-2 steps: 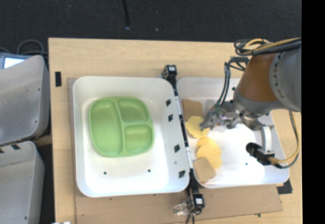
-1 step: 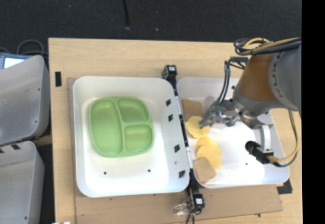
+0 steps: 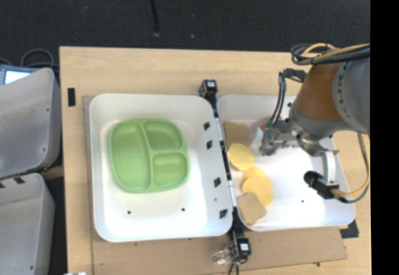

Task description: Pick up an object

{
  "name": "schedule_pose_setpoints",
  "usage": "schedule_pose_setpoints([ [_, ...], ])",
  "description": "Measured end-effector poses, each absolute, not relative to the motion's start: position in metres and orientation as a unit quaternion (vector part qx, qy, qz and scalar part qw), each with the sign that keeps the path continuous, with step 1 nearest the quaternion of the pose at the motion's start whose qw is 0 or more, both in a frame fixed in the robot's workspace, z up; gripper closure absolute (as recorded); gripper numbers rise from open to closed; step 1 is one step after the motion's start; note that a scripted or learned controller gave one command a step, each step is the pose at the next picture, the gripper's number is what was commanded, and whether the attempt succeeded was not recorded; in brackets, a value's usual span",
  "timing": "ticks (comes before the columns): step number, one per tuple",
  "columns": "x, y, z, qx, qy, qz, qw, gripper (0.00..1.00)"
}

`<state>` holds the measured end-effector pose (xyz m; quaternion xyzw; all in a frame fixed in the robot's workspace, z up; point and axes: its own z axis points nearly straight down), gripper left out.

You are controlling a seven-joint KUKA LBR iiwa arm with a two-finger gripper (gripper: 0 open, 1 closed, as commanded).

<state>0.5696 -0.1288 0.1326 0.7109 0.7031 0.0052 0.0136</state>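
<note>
Since the task names no particular object, the step in hand is to settle on one of the four food-like pieces along the left wall of the right bin and come down on it cleanly.

At the bottom of the frame a tan piece lies in the bin's lower left corner, touching the yellow wedge just above it. That pair looks a poor choice: the corner walls crowd the tan piece, and a closing grip may drag its neighbour along. Higher up sits a yellow disc, just beside the wedge and close to the divider. It looks the best target, being nearest the tool and open on its right side.

The gripper hangs just right of the disc, over bare bin floor, and nothing can be seen in it. The wrist hides its tip, so I cannot tell whether it is released or clenched. To do this well it should shift left until centred over the disc, keep off the divider, and descend straight.

Above the disc a brown slab lies flat near the wall, and appears thin, so it probably offers little to grip.

Toward the upper right the arm reaches in over the bin's far edge. In the left bin a green plate lies well apart, out of the way.
</note>
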Motion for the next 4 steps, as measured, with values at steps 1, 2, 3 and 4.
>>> schedule_pose_setpoints([
  [1, 0.565, -0.137, 0.192, 0.71, 0.704, 0.0016, 0.003, 1.0],
  [2, 0.567, -0.139, 0.247, 0.706, 0.708, 0.002, 0.004, 1.0],
  [3, 0.55, -0.081, 0.248, 0.705, 0.709, 0.0009, 0.0, 1.0],
  [4, 0.534, -0.035, 0.248, 0.705, 0.709, 0.0005, 0.0, 1.0],
])
